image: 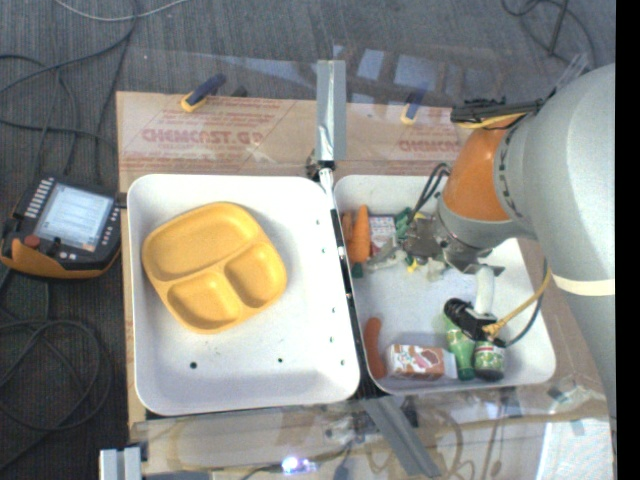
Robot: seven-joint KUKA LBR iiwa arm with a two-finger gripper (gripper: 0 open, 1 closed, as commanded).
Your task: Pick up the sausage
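two white bins (pixel 150 368): one yellow tray (pixel 215 265), one sausage (pixel 372 345).

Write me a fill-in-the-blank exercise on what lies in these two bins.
1. The yellow divided tray lies in the ____ bin.
2. The sausage lies along the right bin's ____ wall.
3. The carrot is ____ in colour.

Missing words: left; left; orange

bench (pixel 230 133) w/ cardboard top; 2 white bins: left bin (pixel 150 368); right bin (pixel 535 353)
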